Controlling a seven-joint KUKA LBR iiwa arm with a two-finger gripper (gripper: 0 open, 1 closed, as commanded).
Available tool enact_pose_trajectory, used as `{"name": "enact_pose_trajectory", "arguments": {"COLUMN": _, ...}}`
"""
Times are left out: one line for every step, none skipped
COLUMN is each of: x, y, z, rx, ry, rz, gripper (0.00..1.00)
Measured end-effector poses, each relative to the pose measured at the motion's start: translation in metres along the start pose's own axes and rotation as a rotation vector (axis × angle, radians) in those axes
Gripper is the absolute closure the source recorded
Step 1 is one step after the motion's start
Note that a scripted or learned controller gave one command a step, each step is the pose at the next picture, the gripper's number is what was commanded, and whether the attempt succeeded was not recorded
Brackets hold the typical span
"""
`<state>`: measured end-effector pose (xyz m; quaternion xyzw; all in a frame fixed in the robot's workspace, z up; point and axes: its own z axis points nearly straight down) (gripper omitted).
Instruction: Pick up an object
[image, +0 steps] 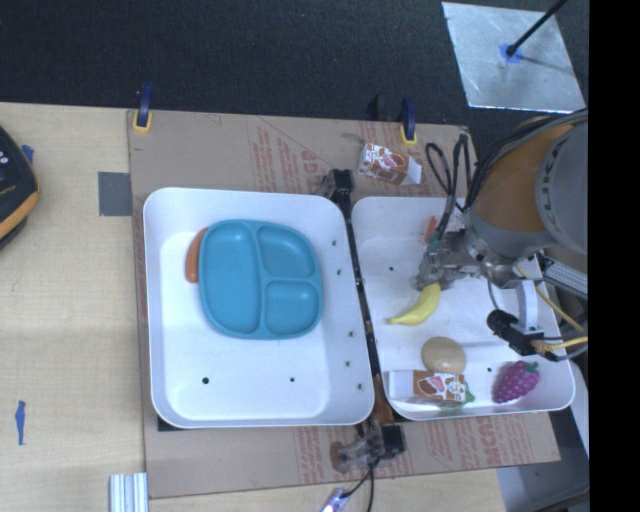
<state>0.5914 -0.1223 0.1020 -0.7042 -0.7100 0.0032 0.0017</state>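
The right bin (390, 225) holds a yellow banana (419, 306), a tan round bread roll (443, 354), a small printed packet (440, 386) and a purple bunch of grapes (516, 381). My gripper (440, 272) is low in this bin, its tip right above the banana's upper end. The arm's grey body and orange band (515, 190) cover the bin's upper right part. The left bin (165, 330) holds a blue divided plate (262, 278) with an orange item (191, 257) sticking out from under its left edge.
A small wrapped packet (388, 163) lies on the cardboard behind the right bin. Black cables (450, 165) hang by the arm. Clamps (142, 110) hold the cardboard at the back. A dark device (12, 185) sits at the far left edge.
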Motion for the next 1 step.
{"name": "enact_pose_trajectory", "arguments": {"x": 0.0747, "y": -0.0204, "z": -0.0905, "rx": -0.005, "ry": 0.002, "rz": 0.002, "gripper": 1.0}}
